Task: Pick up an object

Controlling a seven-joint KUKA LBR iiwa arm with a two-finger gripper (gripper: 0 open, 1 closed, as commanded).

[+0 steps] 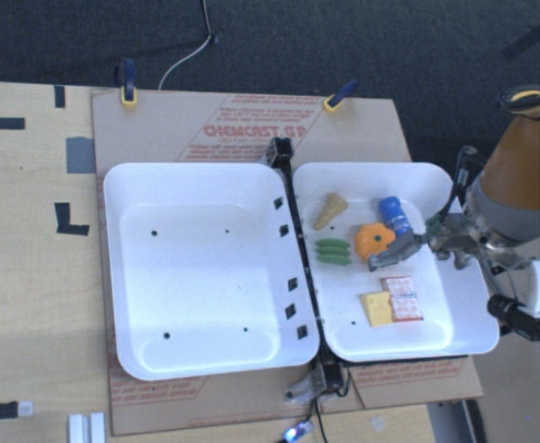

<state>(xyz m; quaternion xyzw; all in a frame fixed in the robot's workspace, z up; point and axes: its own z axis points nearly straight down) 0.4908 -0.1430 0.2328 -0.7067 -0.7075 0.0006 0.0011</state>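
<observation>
The left bin [196,266] is lying on a brown cardboard sheet [251,132] that is covering the wooden bench [30,275]. Two clamps, one blue and yellow [126,86] and one blue [341,95], are sitting on the far edge of the cardboard. A black divider [293,247] is running between the two bins.

In the right bin [454,330] several small things are lying. Nearest the divider, a tan cone-shaped piece [330,209] is lying toward the far side, and a green ridged object [333,252] is lying just in front of it. Next to these, an orange round object [373,241] is lying near the middle of the bin, and a blue bottle-like object [393,214] is touching or almost touching it on the far right side. Toward the near side, a yellow block [377,309] is lying beside a small white and red packet [402,299].

The gripper [387,256] is reaching in from the right and its grey fingers are lying low, just beside the orange object on the near right. How far the jaws are open I cannot tell. No object is visibly sitting between them. The arm [514,183] is hanging over the right rim.
</observation>
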